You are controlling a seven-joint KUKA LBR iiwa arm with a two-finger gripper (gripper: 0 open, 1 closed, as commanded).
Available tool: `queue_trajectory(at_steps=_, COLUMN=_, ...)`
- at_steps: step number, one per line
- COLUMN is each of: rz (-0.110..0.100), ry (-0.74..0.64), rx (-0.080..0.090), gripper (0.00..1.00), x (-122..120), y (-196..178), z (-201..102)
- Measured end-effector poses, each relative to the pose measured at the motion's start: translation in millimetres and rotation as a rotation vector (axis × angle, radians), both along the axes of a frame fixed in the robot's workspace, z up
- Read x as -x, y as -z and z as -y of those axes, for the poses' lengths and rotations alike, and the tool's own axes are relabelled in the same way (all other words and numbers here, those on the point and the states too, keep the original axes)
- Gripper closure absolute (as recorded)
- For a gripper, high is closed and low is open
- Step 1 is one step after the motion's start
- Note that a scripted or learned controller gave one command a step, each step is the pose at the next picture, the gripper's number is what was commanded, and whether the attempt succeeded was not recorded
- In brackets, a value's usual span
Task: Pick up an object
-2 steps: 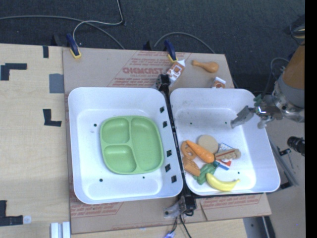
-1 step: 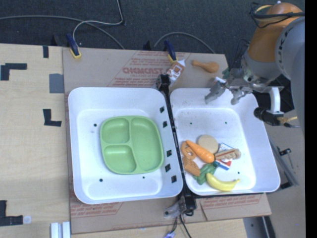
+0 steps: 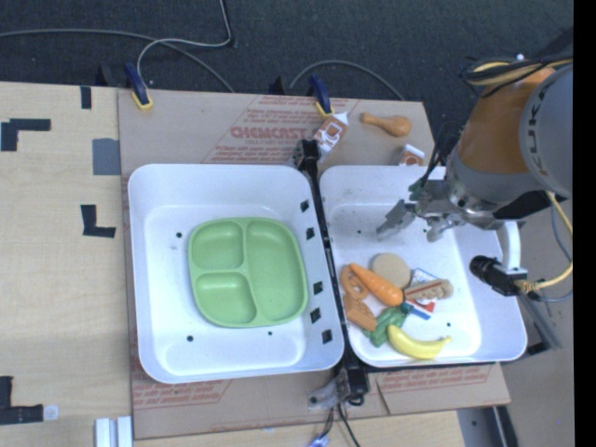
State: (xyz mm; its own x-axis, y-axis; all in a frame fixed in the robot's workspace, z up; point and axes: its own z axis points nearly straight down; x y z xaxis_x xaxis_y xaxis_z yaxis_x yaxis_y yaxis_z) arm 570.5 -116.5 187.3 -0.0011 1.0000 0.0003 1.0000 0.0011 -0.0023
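My gripper (image 3: 413, 223) hangs over the upper part of the right bin (image 3: 354, 194), fingers spread open with nothing between them. Below it, toy food lies piled in the bin's lower half: a carrot (image 3: 376, 284), a tan round bun (image 3: 391, 268), a yellow banana (image 3: 415, 345), a green piece (image 3: 386, 325), an orange piece (image 3: 358, 310) and a small bar with a red and white wrapper (image 3: 428, 292). The gripper is apart from all of them, a short way above the bun.
The left bin (image 3: 154, 250) holds a green divided plate (image 3: 248, 272). Behind the bins on the cardboard lie a small carton (image 3: 330, 132) and a tan drumstick toy (image 3: 386, 123). Cables run across the dark floor at the top.
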Motion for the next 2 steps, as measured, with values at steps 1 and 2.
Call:
queue_trajectory(at_steps=1, rz=0.012, ry=0.003, rx=0.006, gripper=0.0, x=49, y=98, z=-11)
queue_trajectory(at_steps=2, rz=0.003, ry=0.002, rx=0.002, gripper=0.0, x=64, y=28, z=73)
